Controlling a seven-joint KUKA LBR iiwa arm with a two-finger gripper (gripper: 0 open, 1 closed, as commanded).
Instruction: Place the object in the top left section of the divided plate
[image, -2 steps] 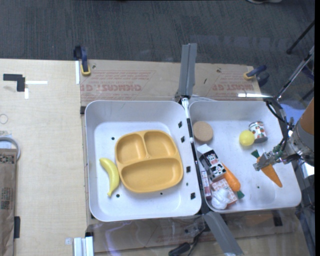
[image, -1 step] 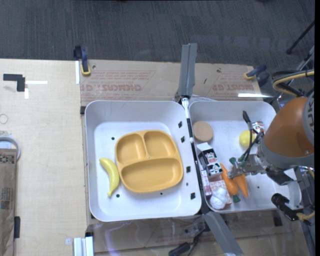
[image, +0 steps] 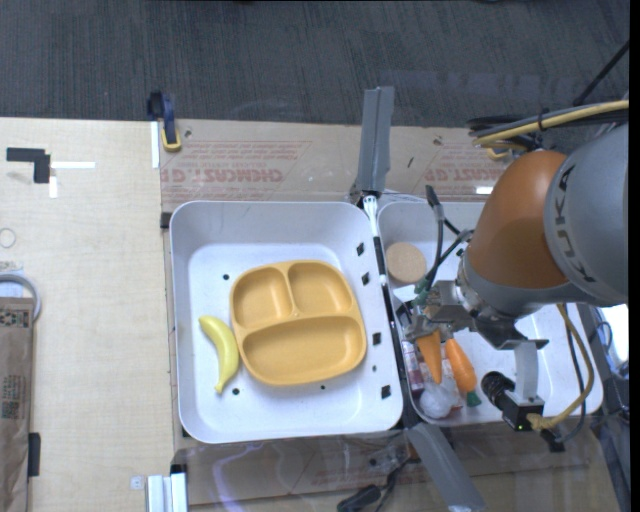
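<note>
Orange carrots (image: 447, 362) lie in the right bin (image: 570, 400) directly beneath the jaws (image: 432, 322). Whether those jaws grip anything cannot be told. The yellow divided plate (image: 298, 322) sits in the left bin (image: 200, 300), well apart.

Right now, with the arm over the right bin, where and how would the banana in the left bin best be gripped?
Probably at mid-length, from straight above. The banana lies flat on the left bin floor beside the plate's left edge, curved, running roughly top to bottom of the view. Fingers closing across its narrow width would suit, though the plate rim looks very near its upper part, so slightly lower may give more room.
</note>
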